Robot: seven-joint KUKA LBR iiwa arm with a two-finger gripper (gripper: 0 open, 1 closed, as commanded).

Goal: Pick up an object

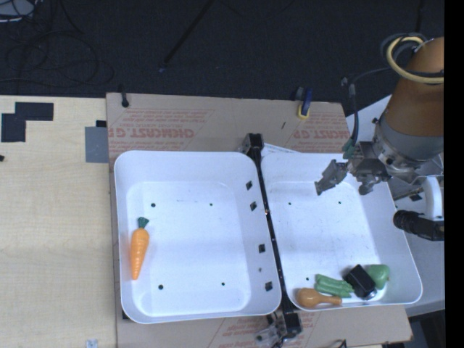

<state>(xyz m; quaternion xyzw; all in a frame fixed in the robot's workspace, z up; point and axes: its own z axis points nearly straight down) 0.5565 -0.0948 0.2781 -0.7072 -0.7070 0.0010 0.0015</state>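
A toy carrot (138,246) with a green top lies by the left wall of the left bin (188,167). In the near right corner of the right bin (319,220) lie a green pod (333,286), a black block (360,281), a green piece (378,272) and an orange gourd-shaped toy (317,298). My gripper (346,183) hangs over the far right part of the right bin, well above and behind that cluster. It is open, with nothing between its fingers.
A black divider (264,220) runs between the two bins. Brown cardboard (217,125) lies under them. A blue and yellow clamp (304,104) sits at the cardboard's far edge. The grey and orange arm (417,114) fills the right side.
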